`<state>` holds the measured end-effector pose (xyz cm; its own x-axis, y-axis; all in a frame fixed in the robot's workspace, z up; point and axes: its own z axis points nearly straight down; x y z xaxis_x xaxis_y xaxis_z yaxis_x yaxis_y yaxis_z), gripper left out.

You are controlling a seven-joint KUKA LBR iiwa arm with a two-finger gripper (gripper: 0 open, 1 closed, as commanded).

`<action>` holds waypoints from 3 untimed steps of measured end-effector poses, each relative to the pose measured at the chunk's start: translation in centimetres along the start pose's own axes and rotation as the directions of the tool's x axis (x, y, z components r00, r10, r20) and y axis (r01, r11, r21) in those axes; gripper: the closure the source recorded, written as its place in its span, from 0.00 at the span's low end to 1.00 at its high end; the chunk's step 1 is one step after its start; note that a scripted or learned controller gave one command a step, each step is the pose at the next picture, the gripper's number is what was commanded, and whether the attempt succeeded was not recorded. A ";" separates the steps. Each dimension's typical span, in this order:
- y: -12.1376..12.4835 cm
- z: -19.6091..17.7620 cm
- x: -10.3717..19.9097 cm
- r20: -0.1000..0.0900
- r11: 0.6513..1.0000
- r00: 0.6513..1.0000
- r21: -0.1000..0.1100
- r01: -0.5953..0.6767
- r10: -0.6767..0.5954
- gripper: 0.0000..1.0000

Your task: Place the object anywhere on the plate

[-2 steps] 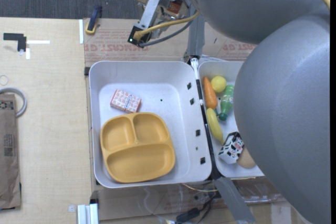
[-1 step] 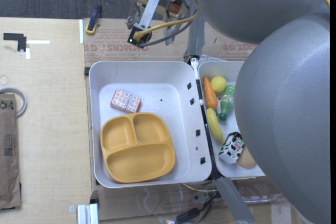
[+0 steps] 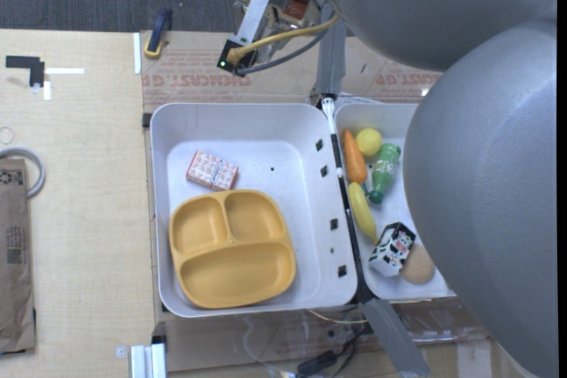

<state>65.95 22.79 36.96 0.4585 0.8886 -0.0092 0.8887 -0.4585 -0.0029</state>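
Observation:
A yellow divided plate [image 3: 232,249] with three compartments lies in the front of the left white bin [image 3: 164,146], with nothing on it. Just behind the plate's left side, a small pink-and-white box [image 3: 212,171] lies flat on the bin floor. My gripper [image 3: 285,9] hangs high above the back edge of the left bin, over the cardboard behind it, well apart from the box and the plate. The grey arm covers much of the right bin.
The right bin [image 3: 390,112] holds an orange carrot [image 3: 353,157], a yellow lemon [image 3: 368,141], a green bottle [image 3: 383,172], a banana [image 3: 361,210], a cow-patterned carton [image 3: 392,249] and a tan rounded item [image 3: 418,267]. A brown paper bag [image 3: 13,252] lies on the bench at far left.

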 end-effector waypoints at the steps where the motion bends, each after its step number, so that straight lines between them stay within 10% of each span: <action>1: -6.4 10.2 -3.2 -0.004 0.981 0.981 -0.001 0.195 -0.195 1.00; 2: -2.2 16.6 -1.1 -0.005 0.943 0.943 0.001 -0.332 0.332 1.00; 3: -1.6 27.9 -6.4 -0.006 0.867 0.867 0.003 -0.499 0.499 1.00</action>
